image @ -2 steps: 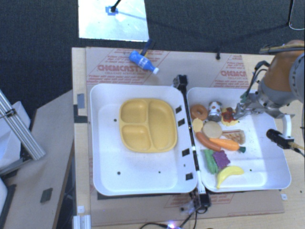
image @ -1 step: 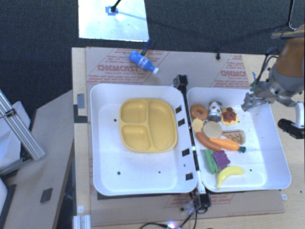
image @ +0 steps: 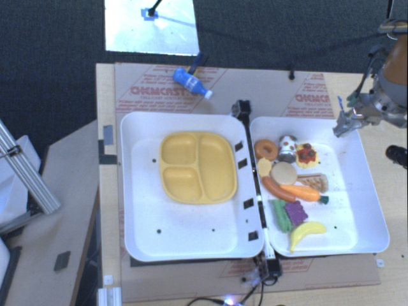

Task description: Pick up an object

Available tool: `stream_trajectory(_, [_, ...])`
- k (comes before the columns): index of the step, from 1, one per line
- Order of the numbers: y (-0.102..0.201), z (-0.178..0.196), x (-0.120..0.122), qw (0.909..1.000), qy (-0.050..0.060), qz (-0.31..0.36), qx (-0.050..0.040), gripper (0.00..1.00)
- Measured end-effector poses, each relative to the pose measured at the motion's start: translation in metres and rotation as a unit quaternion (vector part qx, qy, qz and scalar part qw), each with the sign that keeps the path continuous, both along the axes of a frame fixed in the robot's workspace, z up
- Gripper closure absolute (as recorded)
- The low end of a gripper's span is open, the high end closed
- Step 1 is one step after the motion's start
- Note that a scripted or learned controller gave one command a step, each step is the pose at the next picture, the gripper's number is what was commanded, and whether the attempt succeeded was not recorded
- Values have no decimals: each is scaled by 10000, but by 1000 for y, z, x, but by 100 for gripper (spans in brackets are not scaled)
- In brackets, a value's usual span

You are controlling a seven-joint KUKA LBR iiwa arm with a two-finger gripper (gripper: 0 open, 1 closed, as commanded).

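The right bin (image: 368, 199) holds several toy foods: a brown donut (image: 265, 149), a small can (image: 287, 146), a yellow slice with red topping (image: 306, 154), a beige bun (image: 284, 173), a red sausage (image: 275, 187), an orange carrot (image: 304, 193), a piece of toast (image: 314, 182), a green vegetable (image: 280, 215), purple grapes (image: 297, 213) and a yellow banana (image: 306, 233). My gripper (image: 339, 127) hangs above the right bin's far right corner, well apart from the foods, with nothing visibly in it.
A yellow divided plate (image: 197, 167) lies in the left bin (image: 140, 222). Black clips run along the wall between the bins. A blue bottle (image: 191, 82) lies on the cardboard behind the bins. A shiny metal sheet (image: 127, 24) is on the floor beyond.
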State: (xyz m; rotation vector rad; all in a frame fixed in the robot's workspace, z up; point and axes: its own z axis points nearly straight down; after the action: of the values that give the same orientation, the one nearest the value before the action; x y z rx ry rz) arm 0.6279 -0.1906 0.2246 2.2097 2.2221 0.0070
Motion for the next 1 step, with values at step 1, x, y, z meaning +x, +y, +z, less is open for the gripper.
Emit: stream_trajectory(1, [46, 8, -20, 10000, 36, 12, 15, 100])
